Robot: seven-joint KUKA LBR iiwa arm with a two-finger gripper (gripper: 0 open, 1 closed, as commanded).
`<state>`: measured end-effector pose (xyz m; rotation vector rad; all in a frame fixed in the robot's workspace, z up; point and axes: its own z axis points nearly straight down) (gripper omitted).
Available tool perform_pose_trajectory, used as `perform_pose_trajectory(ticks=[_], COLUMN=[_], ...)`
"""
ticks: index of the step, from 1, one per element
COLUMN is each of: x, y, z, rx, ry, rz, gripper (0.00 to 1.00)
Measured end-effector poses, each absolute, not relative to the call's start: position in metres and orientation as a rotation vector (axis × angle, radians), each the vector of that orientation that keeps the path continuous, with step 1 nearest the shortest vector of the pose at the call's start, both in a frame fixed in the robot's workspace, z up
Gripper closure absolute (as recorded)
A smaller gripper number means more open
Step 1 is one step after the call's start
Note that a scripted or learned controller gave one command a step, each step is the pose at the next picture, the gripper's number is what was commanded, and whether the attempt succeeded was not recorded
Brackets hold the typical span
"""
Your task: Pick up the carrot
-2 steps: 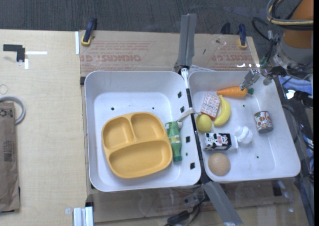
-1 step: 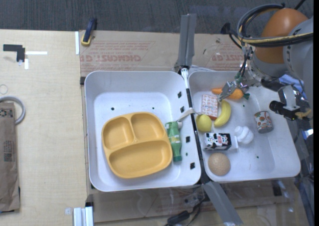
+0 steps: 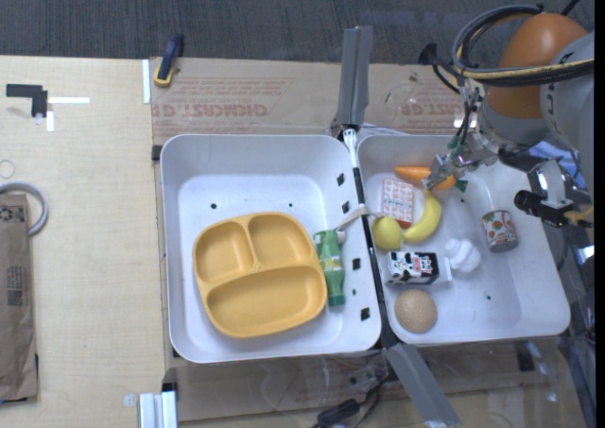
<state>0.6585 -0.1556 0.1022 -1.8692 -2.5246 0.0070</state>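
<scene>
Round tan egg (image 3: 415, 311), smooth (matte); beyond, tapered orange carrot (image 3: 411, 173).

Arm (image 3: 529, 67) reaching from right, gripper (image 3: 452, 166) lowered, wrist bent down.

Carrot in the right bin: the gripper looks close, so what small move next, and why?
Probably a short drop straight down, then close. The gripper sits at the right end of the carrot, near the right bin's far wall, with the banana just below it in the picture. Whether the carrot is already between the fingers is not clear, so confirm before lifting.
</scene>
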Motion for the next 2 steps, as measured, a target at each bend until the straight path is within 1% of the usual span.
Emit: perform_pose_trajectory(ticks=[1,2], x=[0.659,0.646], y=[-0.119,-0.088], z=[0.207,0.191], rx=[-2.153,-2.180], ry=[-2.291,-2.262], rz=[0.002,0.004], gripper=[1.00,1.00])
